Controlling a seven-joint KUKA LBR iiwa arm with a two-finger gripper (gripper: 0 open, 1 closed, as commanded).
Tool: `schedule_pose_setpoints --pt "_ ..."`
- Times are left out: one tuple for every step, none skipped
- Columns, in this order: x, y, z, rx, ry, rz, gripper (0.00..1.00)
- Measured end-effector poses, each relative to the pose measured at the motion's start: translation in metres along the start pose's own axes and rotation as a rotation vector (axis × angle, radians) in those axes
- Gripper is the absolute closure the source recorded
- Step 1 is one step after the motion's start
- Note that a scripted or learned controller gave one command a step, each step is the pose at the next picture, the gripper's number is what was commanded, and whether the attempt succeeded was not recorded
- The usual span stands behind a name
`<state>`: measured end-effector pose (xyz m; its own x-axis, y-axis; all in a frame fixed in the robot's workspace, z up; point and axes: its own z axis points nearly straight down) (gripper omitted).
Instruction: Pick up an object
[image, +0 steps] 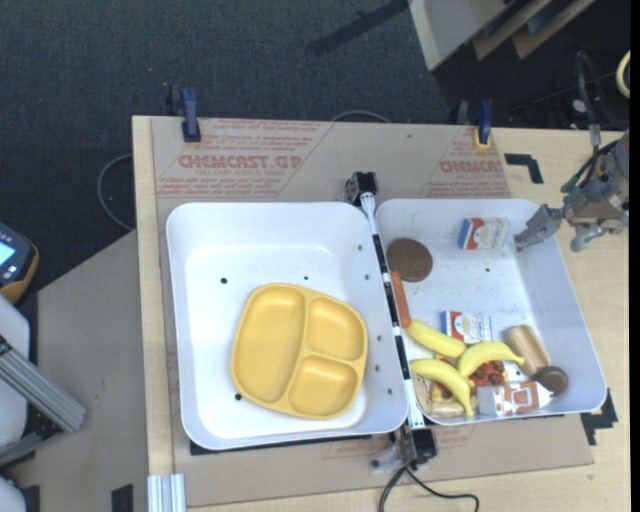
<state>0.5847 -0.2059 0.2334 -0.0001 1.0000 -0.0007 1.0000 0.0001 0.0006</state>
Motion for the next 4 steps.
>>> schedule_pose_setpoints --pt "0.039 0.039 0.149 0.013 0.006 -0.004 0.00" --pt "-0.013 0.082 0.147 0.019 0.023 -0.001 0.00" --pt "-0.014 -0.011 0.148 0.005 0.010 -0.001 0.00" --pt "0.032 0.086 0.148 -0.006 -0.001 -0.008 0.00"
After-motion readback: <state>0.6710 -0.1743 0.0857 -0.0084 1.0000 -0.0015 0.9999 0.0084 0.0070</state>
